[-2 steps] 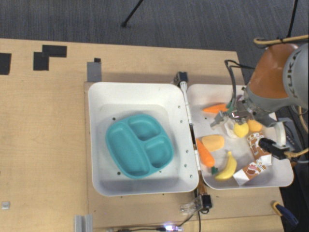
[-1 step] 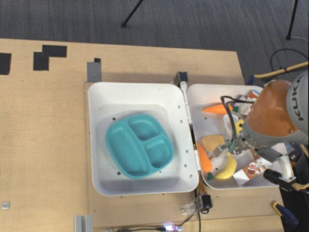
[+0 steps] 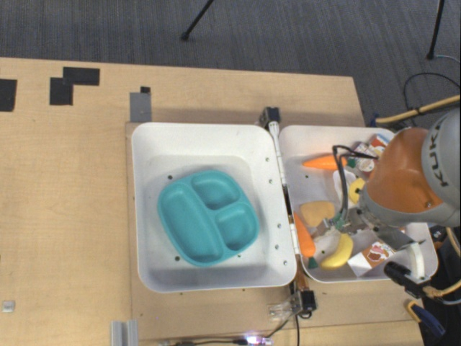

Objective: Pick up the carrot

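Observation:
One orange carrot (image 3: pixel 319 163) lies at the back of the right bin (image 3: pixel 429 264), its green end pointing right. A second orange carrot (image 3: pixel 305 239) lies along that bin's left wall near the front. My gripper (image 3: pixel 336 224) hangs low over the middle of the right bin, between a tan potato-like piece (image 3: pixel 317 211) and a yellow banana (image 3: pixel 337 253). It is just right of the front carrot and apart from the back one. The arm's orange band (image 3: pixel 400 176) hides the bin's right half.
The left bin (image 3: pixel 148 193) holds a teal divided plate (image 3: pixel 208 215). Small packets (image 3: pixel 375 253) and another yellow item (image 3: pixel 356 190) crowd the right bin. A black cable (image 3: pixel 344 152) loops over the back carrot. A metal divider (image 3: pixel 277 157) separates the bins.

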Tool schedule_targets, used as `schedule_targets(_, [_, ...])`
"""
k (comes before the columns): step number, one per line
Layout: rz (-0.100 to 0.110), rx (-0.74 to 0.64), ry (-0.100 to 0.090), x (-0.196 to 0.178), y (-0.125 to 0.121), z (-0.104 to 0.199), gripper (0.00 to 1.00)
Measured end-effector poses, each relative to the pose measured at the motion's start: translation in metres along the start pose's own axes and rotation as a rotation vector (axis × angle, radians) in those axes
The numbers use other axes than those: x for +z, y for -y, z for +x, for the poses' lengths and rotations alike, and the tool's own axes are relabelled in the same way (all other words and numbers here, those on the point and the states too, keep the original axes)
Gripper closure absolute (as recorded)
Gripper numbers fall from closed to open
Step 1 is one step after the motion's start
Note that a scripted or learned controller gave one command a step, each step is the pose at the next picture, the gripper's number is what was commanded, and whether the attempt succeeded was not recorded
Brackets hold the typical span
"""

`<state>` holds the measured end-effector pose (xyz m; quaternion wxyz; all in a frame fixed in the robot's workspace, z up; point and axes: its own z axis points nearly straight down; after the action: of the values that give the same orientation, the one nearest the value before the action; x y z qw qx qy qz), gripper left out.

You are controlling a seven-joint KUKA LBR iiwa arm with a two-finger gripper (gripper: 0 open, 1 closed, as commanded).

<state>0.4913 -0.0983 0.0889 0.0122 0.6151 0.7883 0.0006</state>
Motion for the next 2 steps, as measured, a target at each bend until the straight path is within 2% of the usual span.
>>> schedule_targets(1, [0.001, -0.005, -0.010, -0.010, -0.002, 0.004, 1.00])
schedule_targets(2, [0.007, 0.066, -0.014, 0.001, 0.000, 0.007, 1.00])
